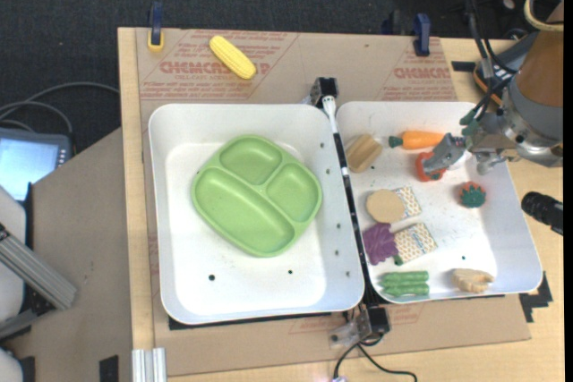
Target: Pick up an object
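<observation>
Gripper near the right bin's far edge, over a red toy, can't tell its grip, carrot beside it

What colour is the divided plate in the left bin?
Light green, seen clearly in the camera view: the divided plate sits in the left bin.

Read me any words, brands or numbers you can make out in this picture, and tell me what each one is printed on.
"CHEMCHAMP": red print on the cardboard sheet, left of centre beside the toy corn; the smaller lines around it are too blurred to read.
A second red print on the same cardboard, at its right near the blue clamp, looks like the same logo but is too faint to read for certain.
Nothing readable on the white bins or the green plate.
</observation>
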